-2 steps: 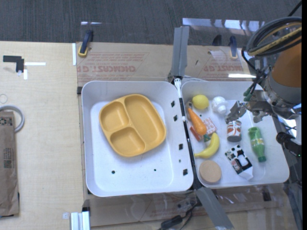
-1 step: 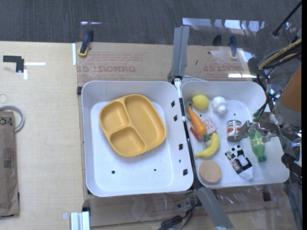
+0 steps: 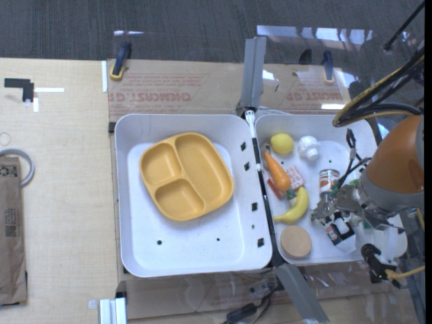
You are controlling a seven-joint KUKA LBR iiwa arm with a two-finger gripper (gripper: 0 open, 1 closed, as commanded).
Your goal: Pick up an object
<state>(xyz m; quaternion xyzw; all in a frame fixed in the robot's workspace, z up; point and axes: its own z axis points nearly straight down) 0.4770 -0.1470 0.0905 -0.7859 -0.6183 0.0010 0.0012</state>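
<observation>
— Where did the pickable things lie?

— All in the right bin (image 3: pixel 337 128). A lemon (image 3: pixel 281 144) sat near the far left corner, with a small white object (image 3: pixel 308 147) just beside it. A carrot (image 3: pixel 275 170) ran along the left wall, touching an orange-red packet (image 3: pixel 295 178). Below that lay a banana (image 3: pixel 295 208), and near the front a round tan disc (image 3: pixel 295 241). A small can with a red label (image 3: pixel 329 179) stood toward the middle.

— And the gripper?

— The gripper (image 3: pixel 332 216) hung low over the right part of that bin, just below the can and well apart from the banana. Its fingers were lost in dark clutter, so I couldn't tell whether they were spread or closed, or whether they touched anything. A small black-and-white thing (image 3: pixel 339 230) lay right under it, possibly a part of the tool.

— The other bin?

— The left bin (image 3: pixel 128 201) held a yellow divided plate (image 3: pixel 186 175), lying flat and turned at a slant.
</observation>
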